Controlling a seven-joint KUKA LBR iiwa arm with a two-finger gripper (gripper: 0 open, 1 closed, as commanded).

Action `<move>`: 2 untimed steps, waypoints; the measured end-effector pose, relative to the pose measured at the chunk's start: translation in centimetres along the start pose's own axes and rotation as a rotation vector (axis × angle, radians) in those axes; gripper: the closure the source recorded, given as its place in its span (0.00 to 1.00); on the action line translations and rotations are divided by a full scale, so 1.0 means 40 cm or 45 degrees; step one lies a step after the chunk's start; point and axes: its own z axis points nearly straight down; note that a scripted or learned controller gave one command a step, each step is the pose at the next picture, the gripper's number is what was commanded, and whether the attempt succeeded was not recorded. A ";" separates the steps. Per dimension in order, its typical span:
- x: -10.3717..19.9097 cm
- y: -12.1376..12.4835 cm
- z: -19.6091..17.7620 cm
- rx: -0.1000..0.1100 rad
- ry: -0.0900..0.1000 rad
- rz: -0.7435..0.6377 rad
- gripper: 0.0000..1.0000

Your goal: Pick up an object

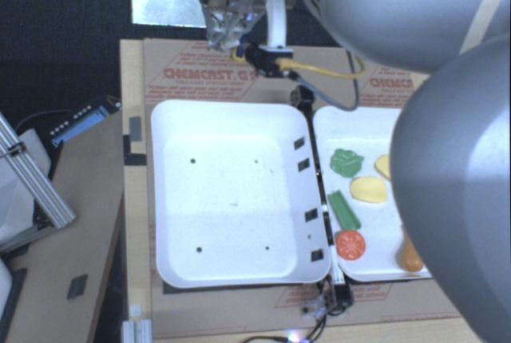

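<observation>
Several toy foods lie in the right bin (363,274): a green leafy piece (346,163), a yellow lump (369,190), a green bar (343,210), a red tomato slice (350,245) and an orange piece (409,257) half hidden by the arm. A second pale yellow piece (383,166) peeks out beside the arm. My gripper (226,37) hangs high over the cardboard beyond the far edge of the left bin (231,107), well away from the foods. I see nothing in it.
The big grey arm body (455,134) covers most of the right bin's right side. A yellow cable (319,72) loops below the wrist. The bins sit on brown cardboard (192,74); a metal rail (36,186) lies off to the left.
</observation>
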 end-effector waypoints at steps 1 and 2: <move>-0.015 0.001 -0.377 -0.013 0.001 0.007 1.00; -0.009 -0.244 -0.356 0.008 -0.002 0.004 1.00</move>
